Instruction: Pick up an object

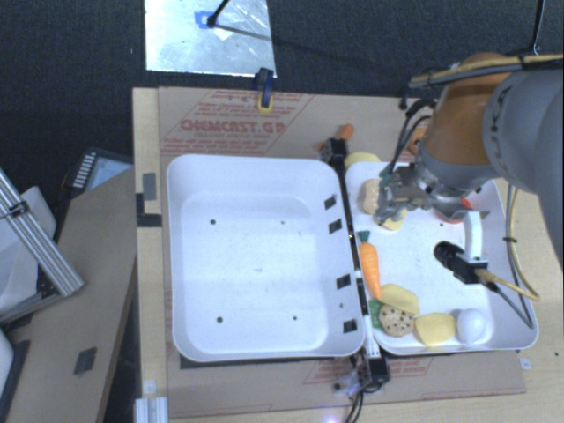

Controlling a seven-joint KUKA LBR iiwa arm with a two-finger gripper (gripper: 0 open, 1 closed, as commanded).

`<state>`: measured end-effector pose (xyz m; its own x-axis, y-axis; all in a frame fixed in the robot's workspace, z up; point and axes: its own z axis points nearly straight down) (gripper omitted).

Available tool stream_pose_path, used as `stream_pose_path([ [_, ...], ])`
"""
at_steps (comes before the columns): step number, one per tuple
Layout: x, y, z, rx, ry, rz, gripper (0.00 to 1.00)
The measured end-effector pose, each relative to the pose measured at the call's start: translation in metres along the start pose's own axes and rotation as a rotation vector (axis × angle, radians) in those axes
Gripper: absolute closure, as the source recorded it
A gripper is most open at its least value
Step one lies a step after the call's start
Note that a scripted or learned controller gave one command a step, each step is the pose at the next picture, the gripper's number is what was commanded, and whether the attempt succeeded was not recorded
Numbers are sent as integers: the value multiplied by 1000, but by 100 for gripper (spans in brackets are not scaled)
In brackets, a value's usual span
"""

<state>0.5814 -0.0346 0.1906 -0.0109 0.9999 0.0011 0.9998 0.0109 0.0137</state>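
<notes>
The gripper (389, 208) sits low in the right bin (504, 329), over a pale yellow piece (391, 223) (perhaps touching it); whether its fingers are closed, I cannot tell. A carrot (370, 270) lies nearby.

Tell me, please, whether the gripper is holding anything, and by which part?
It cannot be told: the gripper is down over a pale yellow piece in the right bin, hiding any hold.

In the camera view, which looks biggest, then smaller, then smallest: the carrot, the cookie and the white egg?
1. carrot
2. cookie and white egg: they look about alike, so I won't rank them.
</notes>
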Motion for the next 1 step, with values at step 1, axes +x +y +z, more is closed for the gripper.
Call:
stream_pose_path([
  [1,16,38,-138,-7,-2,3,100],
])
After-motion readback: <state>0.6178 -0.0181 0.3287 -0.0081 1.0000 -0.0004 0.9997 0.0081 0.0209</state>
